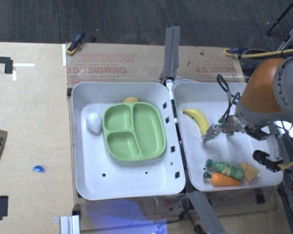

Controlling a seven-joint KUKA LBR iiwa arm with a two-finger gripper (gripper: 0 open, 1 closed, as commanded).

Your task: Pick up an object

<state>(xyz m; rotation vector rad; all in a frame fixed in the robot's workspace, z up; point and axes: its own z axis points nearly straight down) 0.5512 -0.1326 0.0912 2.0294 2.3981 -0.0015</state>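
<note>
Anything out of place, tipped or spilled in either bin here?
Nothing spilled or damaged. The green tray sits slightly askew in the left bin, with a white object touching its edge. The banana, bottle and carrot lie loose in the right bin.

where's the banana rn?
The banana lies in the right bin, upper-left part near the divider, just left of the gripper and above the green bottle.

Red printing is running along the cardboard sheet (136, 62) lying just behind the two white bins (83, 130), and it is showing upside down from this camera. On the stretch behind the left bin, the word "CHEMCAST" is reading out, followed by letters like "GP". The rest of the red lettering is staying too small to read.
</note>
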